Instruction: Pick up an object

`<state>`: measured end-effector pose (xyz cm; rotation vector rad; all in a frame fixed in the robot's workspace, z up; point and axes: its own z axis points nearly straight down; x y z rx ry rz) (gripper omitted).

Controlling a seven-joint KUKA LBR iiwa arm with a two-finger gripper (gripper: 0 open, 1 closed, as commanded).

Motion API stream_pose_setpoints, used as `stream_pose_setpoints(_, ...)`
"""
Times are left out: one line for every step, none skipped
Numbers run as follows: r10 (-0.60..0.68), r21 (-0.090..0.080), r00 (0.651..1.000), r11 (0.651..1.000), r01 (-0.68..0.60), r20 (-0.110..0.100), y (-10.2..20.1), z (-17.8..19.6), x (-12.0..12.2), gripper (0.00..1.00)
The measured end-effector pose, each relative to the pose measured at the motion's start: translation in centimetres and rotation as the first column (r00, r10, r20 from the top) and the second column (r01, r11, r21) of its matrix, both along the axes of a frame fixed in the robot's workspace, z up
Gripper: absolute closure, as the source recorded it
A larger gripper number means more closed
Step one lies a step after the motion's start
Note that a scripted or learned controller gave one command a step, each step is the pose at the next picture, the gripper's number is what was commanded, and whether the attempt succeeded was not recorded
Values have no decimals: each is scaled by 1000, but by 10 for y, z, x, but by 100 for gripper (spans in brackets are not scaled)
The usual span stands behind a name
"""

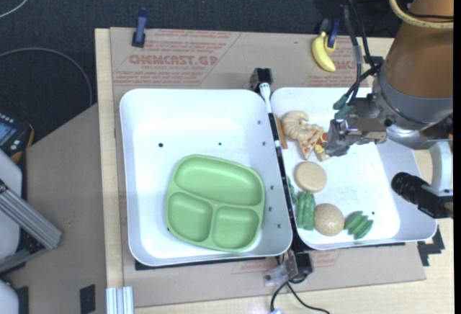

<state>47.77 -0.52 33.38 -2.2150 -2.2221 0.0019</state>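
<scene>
Nearest the camera, along the front of the right-hand shallow white plastic bin (pixel 403 230), lie a small green pea pod toy (pixel 358 225), a round tan bread-roll toy (pixel 328 218) and a longer green pod (pixel 305 209) standing roughly front to back. Just behind them sits a flat, round, beige biscuit-like toy (pixel 310 177).

Further back in the same bin is a pale orange and cream cluster of toy food, lumpy like pastry or shrimp (pixel 303 134), its long axis running slantwise from back-left to front-right. This looks the likeliest thing to be picked up.

The grey two-finger gripper (pixel 337 141) hangs at the cluster's right end, very close to it or touching. The cluster lies to the gripper's left in this view, stretching away toward the bin divider. Whether the fingers are apart or closed cannot be told, and nothing can be seen held.

The left-hand white bin (pixel 137 161) holds a light green plastic divided tray (pixel 215 202). At the far edge of the bench rests a small yellow banana toy (pixel 323 53).
</scene>
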Motion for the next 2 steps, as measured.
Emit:
stream_pose_setpoints(-4,-2,1000,1000,4,-12,9,-158,18,100)
stream_pose_setpoints(2,0,1000,1000,-2,9,48,-89,1,100)
